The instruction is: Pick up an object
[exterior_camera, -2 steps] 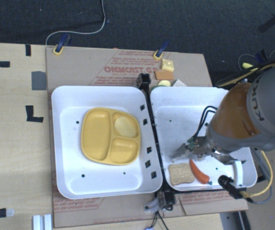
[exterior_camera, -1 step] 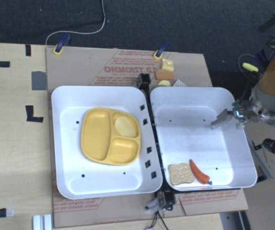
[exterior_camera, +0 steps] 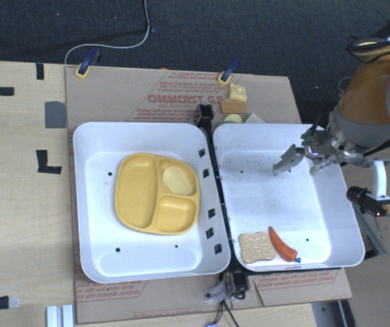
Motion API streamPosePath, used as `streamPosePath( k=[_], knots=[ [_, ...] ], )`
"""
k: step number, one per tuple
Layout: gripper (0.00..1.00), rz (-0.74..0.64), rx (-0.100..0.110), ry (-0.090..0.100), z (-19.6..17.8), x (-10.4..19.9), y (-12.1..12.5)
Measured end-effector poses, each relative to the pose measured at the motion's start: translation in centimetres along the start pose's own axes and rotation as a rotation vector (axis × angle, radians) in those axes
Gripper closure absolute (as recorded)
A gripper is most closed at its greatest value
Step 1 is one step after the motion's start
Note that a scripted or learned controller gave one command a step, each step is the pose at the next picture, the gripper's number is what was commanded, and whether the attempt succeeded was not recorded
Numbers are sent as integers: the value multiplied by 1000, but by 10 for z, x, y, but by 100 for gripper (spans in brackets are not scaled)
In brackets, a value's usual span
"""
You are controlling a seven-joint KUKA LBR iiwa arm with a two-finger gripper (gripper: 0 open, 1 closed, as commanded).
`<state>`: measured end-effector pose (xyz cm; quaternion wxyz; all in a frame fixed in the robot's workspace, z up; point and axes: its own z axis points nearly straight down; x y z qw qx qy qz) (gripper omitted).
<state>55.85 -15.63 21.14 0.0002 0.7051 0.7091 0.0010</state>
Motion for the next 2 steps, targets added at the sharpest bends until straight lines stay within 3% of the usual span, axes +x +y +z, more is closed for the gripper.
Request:
streamPosePath(
  k=[1, 2],
  knots=[
    [0, 7, 14, 4, 109, 2, -77],
    [0, 8, -3, -6, 61, -57, -43]
  ],
)
